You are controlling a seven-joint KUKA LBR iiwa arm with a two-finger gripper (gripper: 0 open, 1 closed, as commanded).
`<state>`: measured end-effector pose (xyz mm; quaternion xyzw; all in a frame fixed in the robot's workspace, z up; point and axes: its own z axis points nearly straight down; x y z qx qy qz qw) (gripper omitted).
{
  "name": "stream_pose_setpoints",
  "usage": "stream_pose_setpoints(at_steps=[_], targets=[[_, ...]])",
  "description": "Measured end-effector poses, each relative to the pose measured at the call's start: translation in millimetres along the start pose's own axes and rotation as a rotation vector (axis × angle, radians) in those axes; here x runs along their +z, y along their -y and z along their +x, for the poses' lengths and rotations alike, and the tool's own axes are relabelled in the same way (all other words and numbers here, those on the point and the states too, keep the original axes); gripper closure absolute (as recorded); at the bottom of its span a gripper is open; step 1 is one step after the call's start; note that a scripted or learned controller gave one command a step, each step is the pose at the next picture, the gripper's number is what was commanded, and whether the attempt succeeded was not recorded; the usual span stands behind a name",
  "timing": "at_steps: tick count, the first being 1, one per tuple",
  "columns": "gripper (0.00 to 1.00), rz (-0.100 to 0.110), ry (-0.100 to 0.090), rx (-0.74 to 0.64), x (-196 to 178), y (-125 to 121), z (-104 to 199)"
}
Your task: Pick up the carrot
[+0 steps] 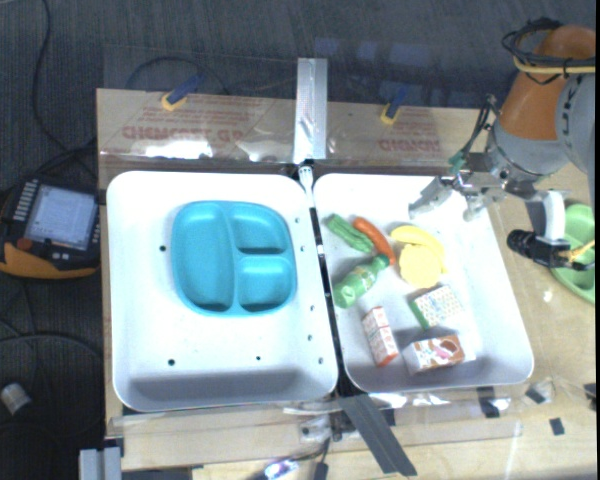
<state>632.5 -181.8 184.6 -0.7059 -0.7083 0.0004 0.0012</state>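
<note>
2 white bins side by side on the table (560, 318). Left bin (140, 298) holds 1 blue divided plate (233, 256) with 3 compartments, sitting slightly above bin centre, bare white floor all around it. Right bin (500, 298) is cluttered: carrot (372, 235) lies in the upper-left part, orange, slanted, touching a green bean pod (339, 228) on its left side; green bottle-like toy (358, 281) just below it; yellow lemon-like piece (418, 236) and a yellow round slice (422, 261) just right of the carrot; patterned small box (435, 305) below those; 2 small red-and-white cartons, one upright-ish at (381, 335), one lying at (435, 352) near the bottom wall. Pincer (450, 196) is over the upper-right part of the right bin, apart from the carrot, with the yellow pieces between; its fingers look spread with nothing between them. Arm's orange band (540, 103) at upper right. Table carries cardboard backing (210, 128) with clips along the top edge; green object (580, 248) at far right. Floor is dark carpet (60, 48) with cables and a handheld pendant (45, 226) left of the table. Open room: left bin margins, and the lower-left strip of the right bin.
</note>
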Motion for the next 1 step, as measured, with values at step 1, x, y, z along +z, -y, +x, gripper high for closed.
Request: stream_pose_setpoints(at_steps=[1], targets=[[0.0,0.001,0.005,0.003,-5.1,38.7,18.0]])
